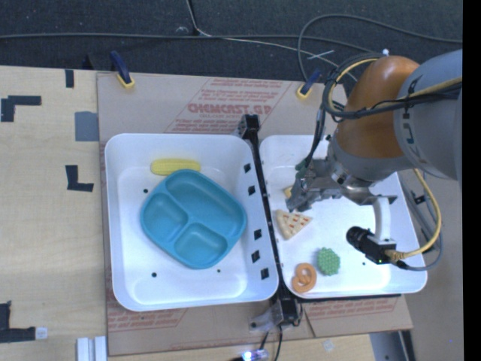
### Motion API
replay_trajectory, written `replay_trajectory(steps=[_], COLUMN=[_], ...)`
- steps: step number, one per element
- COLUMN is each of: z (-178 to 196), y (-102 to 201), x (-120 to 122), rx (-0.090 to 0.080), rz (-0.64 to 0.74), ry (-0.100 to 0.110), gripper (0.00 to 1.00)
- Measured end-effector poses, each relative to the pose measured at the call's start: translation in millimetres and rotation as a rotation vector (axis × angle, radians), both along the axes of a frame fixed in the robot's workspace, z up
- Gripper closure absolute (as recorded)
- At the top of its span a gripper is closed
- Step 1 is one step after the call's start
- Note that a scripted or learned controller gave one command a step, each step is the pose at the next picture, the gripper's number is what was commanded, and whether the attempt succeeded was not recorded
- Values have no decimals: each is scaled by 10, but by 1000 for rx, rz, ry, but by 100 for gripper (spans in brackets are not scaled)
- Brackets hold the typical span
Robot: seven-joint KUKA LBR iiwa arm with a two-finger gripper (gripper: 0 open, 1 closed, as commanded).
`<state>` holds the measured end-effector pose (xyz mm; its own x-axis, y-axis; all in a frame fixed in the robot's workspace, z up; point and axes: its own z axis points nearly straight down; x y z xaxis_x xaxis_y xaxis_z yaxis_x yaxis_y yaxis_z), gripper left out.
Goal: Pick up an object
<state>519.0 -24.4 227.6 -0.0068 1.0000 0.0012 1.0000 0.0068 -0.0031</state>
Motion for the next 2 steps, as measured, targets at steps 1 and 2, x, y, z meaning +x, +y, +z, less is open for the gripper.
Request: replay_trajectory(steps=[1, 2], z=[63, -97], y=[458, 1020], x=[139, 290], rx=[0, -1], rz=[0, 0], ry=[-2, -1], gripper=[100, 100])
